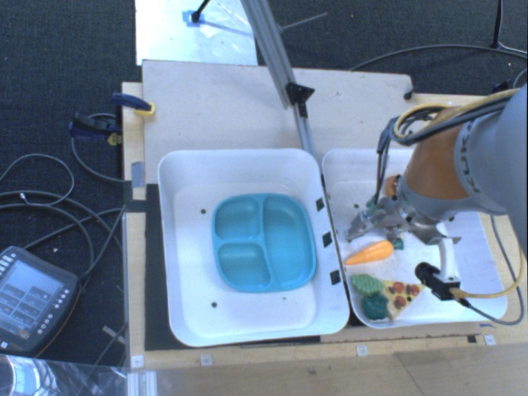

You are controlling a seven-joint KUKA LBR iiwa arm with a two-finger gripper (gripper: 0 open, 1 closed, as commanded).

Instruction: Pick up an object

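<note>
Hovering tool (369, 222) just above carrot (370, 252)

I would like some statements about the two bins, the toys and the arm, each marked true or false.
1. The blue divided plate lies in the left bin. True.
2. The carrot lies on the blue divided plate. False: it lies in the right bin, near the wall between the bins.
3. The pizza slice is in the same bin as the carrot. True.
4. The gripper is over the left bin. False: it is over the right bin, just above the carrot.
5. The dark green toy sits near the front edge of the right bin. True.
</note>
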